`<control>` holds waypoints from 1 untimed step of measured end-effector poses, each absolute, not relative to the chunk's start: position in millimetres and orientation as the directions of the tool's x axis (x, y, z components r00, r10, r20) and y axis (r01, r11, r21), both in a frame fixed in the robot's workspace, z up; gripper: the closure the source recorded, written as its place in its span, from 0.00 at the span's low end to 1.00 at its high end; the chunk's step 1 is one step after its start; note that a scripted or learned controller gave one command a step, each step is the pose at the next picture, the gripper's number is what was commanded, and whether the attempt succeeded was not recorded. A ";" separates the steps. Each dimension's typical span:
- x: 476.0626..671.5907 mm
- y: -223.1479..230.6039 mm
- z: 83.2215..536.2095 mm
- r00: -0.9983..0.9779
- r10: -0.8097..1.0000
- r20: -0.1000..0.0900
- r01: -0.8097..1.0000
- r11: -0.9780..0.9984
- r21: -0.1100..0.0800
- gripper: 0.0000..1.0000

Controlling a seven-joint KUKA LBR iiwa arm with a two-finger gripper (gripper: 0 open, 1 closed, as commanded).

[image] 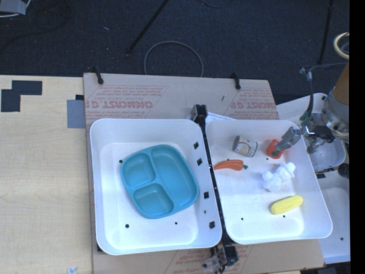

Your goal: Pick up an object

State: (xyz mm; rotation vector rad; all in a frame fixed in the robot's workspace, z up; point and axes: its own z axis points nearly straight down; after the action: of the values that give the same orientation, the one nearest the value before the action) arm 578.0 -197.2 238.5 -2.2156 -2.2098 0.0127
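Observation:
My gripper (288,137) reaches in from the right over the upper right part of the right bin (319,210). Its tip lies right against a small red-orange object (275,148); whether it grips that object cannot be told. Also in this bin are a small tipped-over can (244,146), an orange carrot-like toy (229,165), a crumpled white object (278,177) and a yellow corn-like piece (286,204). The arm's wrist (333,116) sits at the right edge of the view.
The left bin (105,210) holds a blue divided plate (158,179). A black divider rail (206,170) runs between the two bins. Cardboard (148,99) lies under both bins, and a wooden bench top (40,181) spreads to the left.

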 end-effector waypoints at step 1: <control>580.5 -197.0 246.3 0.000 1.000 0.000 1.000 0.000 -0.001 0.00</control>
State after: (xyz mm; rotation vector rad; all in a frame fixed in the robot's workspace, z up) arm 580.5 -197.0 246.3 -2.2212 -2.2211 0.0011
